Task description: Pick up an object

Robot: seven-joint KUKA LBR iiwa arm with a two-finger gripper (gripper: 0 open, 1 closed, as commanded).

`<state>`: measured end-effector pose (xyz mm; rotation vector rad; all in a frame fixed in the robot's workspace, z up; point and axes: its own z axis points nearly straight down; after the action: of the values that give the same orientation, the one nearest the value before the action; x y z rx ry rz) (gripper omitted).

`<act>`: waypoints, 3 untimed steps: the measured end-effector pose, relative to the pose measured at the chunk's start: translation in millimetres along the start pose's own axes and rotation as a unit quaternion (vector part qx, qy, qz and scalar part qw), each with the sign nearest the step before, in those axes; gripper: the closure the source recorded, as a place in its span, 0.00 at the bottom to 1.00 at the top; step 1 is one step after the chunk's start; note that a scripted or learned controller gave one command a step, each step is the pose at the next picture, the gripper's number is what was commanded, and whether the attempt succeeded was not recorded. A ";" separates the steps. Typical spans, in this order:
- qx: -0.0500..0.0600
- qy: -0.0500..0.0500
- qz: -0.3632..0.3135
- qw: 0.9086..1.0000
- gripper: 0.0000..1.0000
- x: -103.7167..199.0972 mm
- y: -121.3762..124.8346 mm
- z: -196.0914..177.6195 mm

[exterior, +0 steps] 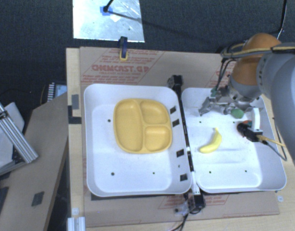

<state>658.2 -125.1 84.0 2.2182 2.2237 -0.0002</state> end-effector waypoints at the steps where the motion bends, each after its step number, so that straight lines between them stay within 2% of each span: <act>1: -0.002 0.000 0.000 1.000 1.00 0.1 1.6 -12.7; 2: -0.003 0.000 0.002 1.000 1.00 -2.6 -3.0 -59.1; 3: -0.003 -0.001 0.000 1.000 1.00 -9.6 6.0 -111.1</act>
<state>664.1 -134.6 195.1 2.2140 2.2199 0.0060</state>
